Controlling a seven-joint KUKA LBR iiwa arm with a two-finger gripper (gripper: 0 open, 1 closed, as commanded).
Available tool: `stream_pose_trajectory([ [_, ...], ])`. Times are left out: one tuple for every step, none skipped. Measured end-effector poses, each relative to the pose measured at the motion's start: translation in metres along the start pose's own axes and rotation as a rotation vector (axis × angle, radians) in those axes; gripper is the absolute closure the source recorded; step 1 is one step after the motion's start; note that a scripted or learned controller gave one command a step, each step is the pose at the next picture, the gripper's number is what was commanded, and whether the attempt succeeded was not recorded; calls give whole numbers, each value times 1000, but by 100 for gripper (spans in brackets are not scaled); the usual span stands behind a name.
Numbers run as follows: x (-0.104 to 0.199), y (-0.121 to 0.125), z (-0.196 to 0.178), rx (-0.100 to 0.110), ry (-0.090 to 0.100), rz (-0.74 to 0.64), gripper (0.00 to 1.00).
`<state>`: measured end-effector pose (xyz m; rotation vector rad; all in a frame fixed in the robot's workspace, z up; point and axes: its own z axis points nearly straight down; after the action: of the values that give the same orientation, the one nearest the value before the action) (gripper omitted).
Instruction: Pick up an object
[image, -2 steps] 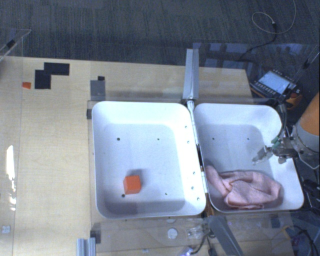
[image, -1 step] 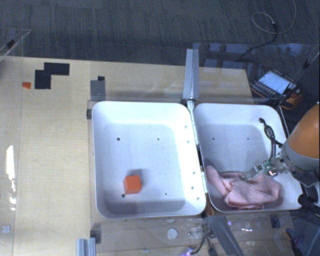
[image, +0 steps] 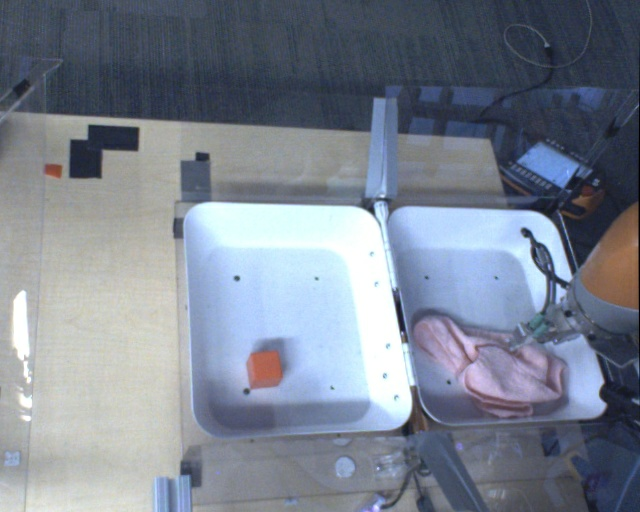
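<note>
A pale wooden bench (image: 110, 330) carries two shallow white plastic bins side by side — the left bin (image: 205, 300), the right bin (image: 410, 300); black angular blocks (image: 98, 148) and a tiny orange square (image: 53, 171) lie far left.

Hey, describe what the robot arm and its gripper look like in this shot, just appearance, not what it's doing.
At the view's right edge the arm appears as a rounded orange band over a grey section. From it a small gripper of grey metal with greenish parts extends out above the right bin. A thin dark cable loops beside the wrist. No markings are legible.
</note>
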<state>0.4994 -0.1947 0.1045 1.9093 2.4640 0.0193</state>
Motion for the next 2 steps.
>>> stream_pose_trajectory([
  [0, 0, 0, 0, 0, 0, 0],
  [49, 6, 12, 6, 2, -14, 0],
])
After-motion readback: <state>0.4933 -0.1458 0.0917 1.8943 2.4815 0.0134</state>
